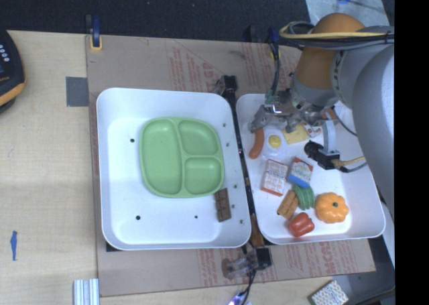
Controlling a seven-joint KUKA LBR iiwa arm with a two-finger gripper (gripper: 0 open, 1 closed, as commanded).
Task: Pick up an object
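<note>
**Robot arm reaches into crowded toy bin**

The grey arm (365, 89) leans over the right bin (365, 230) on the cardboard-covered surface (167, 55); whether its jaws (278, 117) are apart or together cannot be told. The left bin (114, 163) holds a green divided plate (181, 156) and a small brown block (222, 204). The right bin carries an orange pumpkin (332, 207), a printed packet (274, 176), a red pepper (301, 224), a green vegetable (305, 197), a sausage (257, 143) just below the jaws, and a yellow round piece (274, 141).
</note>
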